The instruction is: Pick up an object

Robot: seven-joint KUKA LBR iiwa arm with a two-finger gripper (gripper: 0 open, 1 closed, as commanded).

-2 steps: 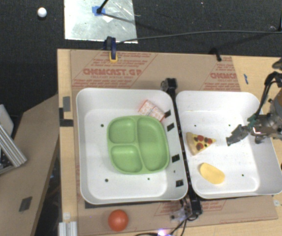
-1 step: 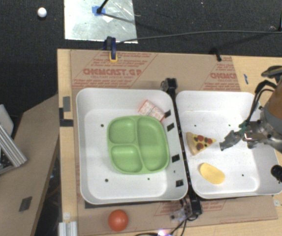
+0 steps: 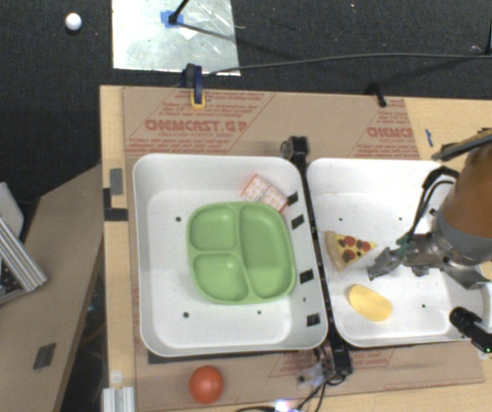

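Two white bins sit side by side on the table (image 3: pixel 228 118). Left bin (image 3: pixel 155 230): a green divided plate (image 3: pixel 239 252) lies near the middle, three compartments; a small pink-and-white packet (image 3: pixel 266 192) lies just beyond its far edge, near the bin's back right corner. On the table in front of this bin, a red ball (image 3: pixel 206 384).

Right bin (image 3: pixel 366 187): a pizza slice (image 3: pixel 349 248) lies at the left side, close to the divider. A yellow oval piece (image 3: pixel 371 303) lies nearer the front, just apart from the slice.

Arm (image 3: pixel 486 204) comes in from the right, over the right bin. End effector (image 3: pixel 385 263) sits low, just right of the pizza slice and above the yellow piece. It points toward the slice. Nothing visible between its fingers; whether it touches the slice I cannot tell. Whether the fingers are apart or together I also cannot tell from this angle.
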